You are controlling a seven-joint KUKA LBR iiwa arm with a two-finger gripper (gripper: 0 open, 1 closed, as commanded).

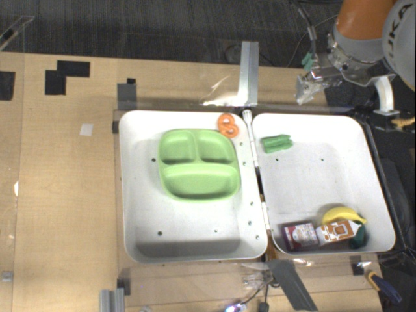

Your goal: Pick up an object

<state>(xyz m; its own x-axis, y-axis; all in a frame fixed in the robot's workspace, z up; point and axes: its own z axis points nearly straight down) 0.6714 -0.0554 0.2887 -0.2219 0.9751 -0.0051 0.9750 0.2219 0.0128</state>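
Gripper (309,88), finger state indeterminable, hovers beyond right bin (325,174) holding one green block (275,143), one banana (343,215), one carton (318,233); left bin (140,226) holds one green tray (197,163).

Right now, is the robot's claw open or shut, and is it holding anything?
Gripper: cannot be told; it is too small and blurred. It sits above the far edge of the right bin, with nothing seen in it.

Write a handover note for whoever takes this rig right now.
Gripper: above the far edge of the right bin, nothing seen between its fingers.
Left bin: green divided plate, orange ring at its far right corner.
Right bin: green piece at far left; banana and small carton along the near wall.
Done: nothing picked.
Left: descend, grasp one object, lift.
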